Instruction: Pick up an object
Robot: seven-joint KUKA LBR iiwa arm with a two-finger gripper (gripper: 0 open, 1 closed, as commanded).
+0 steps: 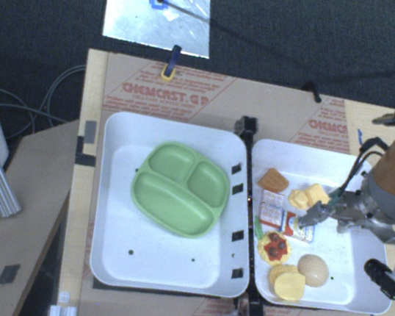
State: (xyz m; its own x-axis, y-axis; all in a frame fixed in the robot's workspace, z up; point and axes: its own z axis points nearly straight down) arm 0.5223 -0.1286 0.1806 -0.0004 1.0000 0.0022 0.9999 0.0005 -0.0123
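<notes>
Arm: grey with an orange band, reaching in from the right over the right bin [360,166].
Jaws [310,216]: low over the middle of the right bin, right at the right edge of the red-and-white packet [273,209]; whether they are released or clenched I cannot tell, as the tips are small and blurred, and nothing shows clearly between them.
Right bin contents: orange wedge [274,179] at the far left; yellow chunks [308,197] just far of the jaws; red-and-white packet in the middle; small pizza-like disc [275,246] near of the packet; tan bun [313,269] and yellow round [289,286] at the near side.
Left bin [113,200]: holds a green divided plate [181,188], well apart from the arm.
Key relation: the packet lies immediately left of the jaws, its long axis running far to near; the yellow chunks sit just beyond the jaws on the far side.
Judgement: packet or yellow chunks are the likeliest targets; a short drop with a slight shift left would meet the packet's edge.
Risk: a flat packet gives little to pinch, and crowded neighbours may be nudged.
</notes>
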